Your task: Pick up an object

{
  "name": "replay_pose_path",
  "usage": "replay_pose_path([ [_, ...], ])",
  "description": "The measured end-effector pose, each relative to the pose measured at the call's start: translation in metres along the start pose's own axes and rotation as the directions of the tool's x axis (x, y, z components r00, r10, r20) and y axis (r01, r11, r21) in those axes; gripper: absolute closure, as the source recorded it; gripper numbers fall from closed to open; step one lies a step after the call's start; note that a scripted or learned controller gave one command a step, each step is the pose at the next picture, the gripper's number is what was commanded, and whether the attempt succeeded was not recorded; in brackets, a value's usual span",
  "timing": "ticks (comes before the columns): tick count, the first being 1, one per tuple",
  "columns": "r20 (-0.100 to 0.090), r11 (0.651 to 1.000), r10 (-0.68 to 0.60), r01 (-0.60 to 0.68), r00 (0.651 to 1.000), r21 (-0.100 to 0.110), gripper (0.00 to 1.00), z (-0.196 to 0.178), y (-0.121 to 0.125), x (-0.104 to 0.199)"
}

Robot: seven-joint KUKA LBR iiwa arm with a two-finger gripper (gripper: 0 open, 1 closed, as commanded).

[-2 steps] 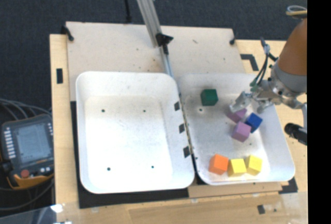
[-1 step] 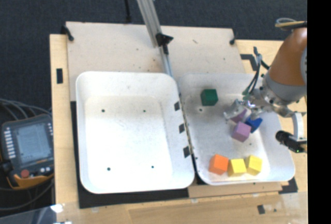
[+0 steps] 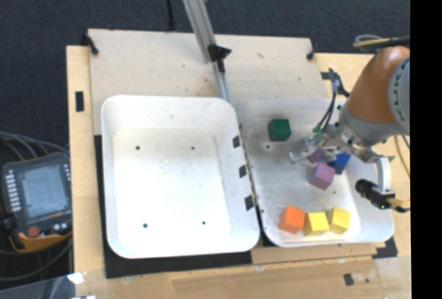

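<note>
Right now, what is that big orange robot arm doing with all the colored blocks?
The robot arm is reaching into the right bin, trying to pick up a block. Its gripper is down right above the purple block, with a blue block tucked close beside it. I can't tell whether it has grabbed anything. A green block sits farther back, and an orange block and two yellow blocks line the front edge.

We see our arm reaching in from the right; its orange-banded wrist points the claw downward.
</note>
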State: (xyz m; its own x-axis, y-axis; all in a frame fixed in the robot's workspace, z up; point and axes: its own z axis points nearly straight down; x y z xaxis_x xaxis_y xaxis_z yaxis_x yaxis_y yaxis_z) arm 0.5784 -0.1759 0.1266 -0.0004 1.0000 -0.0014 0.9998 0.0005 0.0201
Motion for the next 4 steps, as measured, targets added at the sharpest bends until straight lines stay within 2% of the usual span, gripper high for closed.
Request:
replay_pose_path([
  [1,0.001,1.000,0.007,-0.006,1.000,-0.005,1.00,-0.010,0.001,-0.001],
  [2,0.001,1.000,-0.002,0.002,1.000,0.014,1.00,-0.057,0.011,-0.002],
  [3,0.001,1.000,-0.003,0.003,1.000,0.013,1.00,-0.104,0.008,-0.001],
  [4,0.000,1.000,-0.005,0.005,1.000,0.016,1.00,-0.123,0.009,-0.002],
])
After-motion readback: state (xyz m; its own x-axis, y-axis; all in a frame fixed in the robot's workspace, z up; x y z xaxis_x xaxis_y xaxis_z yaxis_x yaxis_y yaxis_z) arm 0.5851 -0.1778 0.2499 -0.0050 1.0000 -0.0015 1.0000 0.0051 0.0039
